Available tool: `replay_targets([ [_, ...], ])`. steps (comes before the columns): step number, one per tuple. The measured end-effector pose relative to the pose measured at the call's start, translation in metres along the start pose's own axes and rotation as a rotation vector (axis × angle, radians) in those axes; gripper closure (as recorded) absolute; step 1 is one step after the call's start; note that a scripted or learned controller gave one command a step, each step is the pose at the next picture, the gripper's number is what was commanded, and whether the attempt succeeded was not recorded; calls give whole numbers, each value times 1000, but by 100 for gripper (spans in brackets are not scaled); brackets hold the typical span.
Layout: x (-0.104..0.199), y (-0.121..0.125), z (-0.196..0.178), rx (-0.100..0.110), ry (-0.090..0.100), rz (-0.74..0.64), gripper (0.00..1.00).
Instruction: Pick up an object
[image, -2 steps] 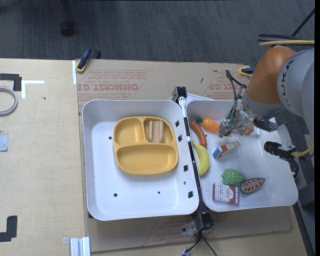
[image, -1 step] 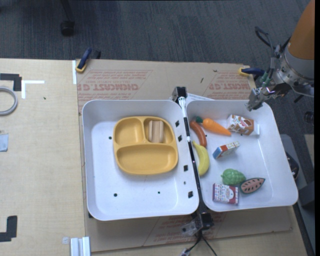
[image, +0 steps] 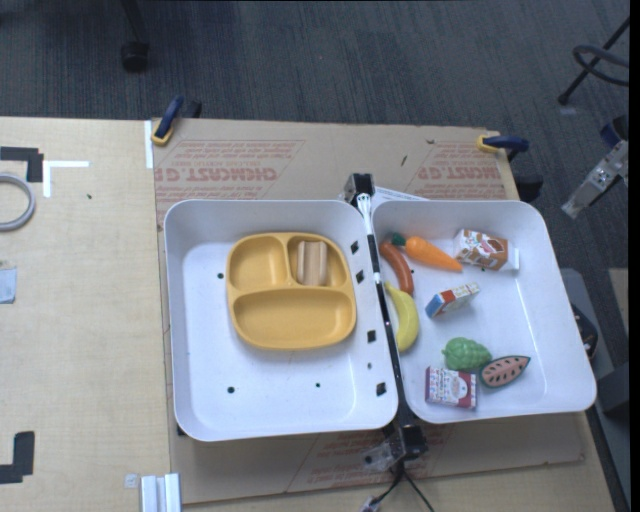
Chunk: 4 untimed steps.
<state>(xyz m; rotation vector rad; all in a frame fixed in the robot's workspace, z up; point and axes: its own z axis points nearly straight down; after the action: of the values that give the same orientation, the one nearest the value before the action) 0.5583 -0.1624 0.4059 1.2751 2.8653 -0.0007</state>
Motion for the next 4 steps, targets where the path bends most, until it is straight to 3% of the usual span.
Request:
replay_targets([
  [4, -4, 3, -39, -5, -15, -4, 100],
])
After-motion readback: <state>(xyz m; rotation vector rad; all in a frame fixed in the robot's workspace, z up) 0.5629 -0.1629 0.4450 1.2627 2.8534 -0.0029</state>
